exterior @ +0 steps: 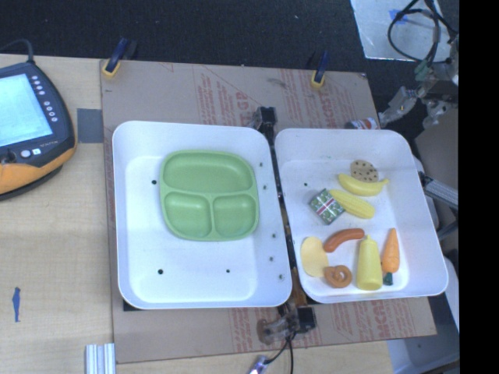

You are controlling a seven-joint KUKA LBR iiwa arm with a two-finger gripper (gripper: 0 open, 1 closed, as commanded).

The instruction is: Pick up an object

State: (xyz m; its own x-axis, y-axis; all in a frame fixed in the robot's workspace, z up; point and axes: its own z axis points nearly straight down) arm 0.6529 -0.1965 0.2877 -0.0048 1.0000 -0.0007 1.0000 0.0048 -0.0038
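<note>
Risk for you: the items in the right bin [421, 209] are crowded. The sausage [344, 239], yellow bottle [369, 264], carrot [391, 251] and donut [338, 276] lie touching or just beside each other, so a grab could nudge neighbours or pinch two at once. The green box [326, 206] touches the corn [352, 203]. What looks like the claw [413, 100] sits beyond the bin's far right corner, well apart from all the items. Can't tell if it's open or closed.

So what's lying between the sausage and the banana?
The corn cob lies between the banana and the sausage, seen in the camera view.
</note>
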